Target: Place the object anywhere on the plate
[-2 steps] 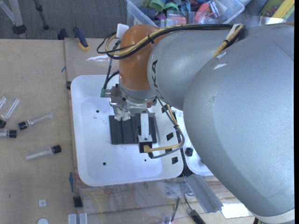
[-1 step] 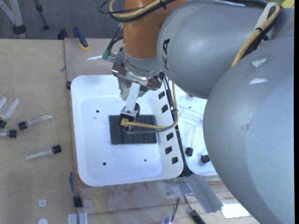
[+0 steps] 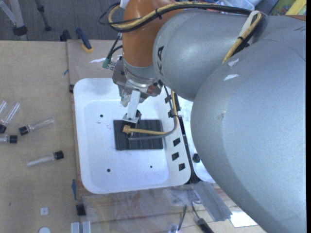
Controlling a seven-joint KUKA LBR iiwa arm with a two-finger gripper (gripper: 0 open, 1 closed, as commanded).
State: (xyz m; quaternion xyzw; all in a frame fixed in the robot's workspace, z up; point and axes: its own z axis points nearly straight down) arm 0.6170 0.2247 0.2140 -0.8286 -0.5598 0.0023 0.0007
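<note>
**Plate under the claw, in the left bin**

Plate (image 3: 141,139), a dark ribbed rectangle, lies flat on the floor of the white bin (image 3: 92,174) directly beneath the claw (image 3: 130,116), whose tip reaches down to the plate's upper left part. A thin tan stick-like object (image 3: 146,131) lies across the plate, starting right at the claw tip and running off toward the claw's right along the plate's upper half; whether it is held or merely lying there cannot be told. Whether the claw's fingers stand apart or together cannot be told either, since they look like one pale narrow piece from this angle.

Nearer the camera than the claw, the huge grey arm (image 3: 252,120) fills the right side, and its orange band (image 3: 143,23) sits just above the claw's mount. Black cables loop around the band, one trailing down to the right of the claw.

Well to the left of the claw, outside the bin, several clear tubes with black caps (image 3: 43,158) lie scattered on the counter (image 3: 34,91). Beyond the claw, near the counter's far edge, lies a small blue tool (image 3: 84,40).
</note>
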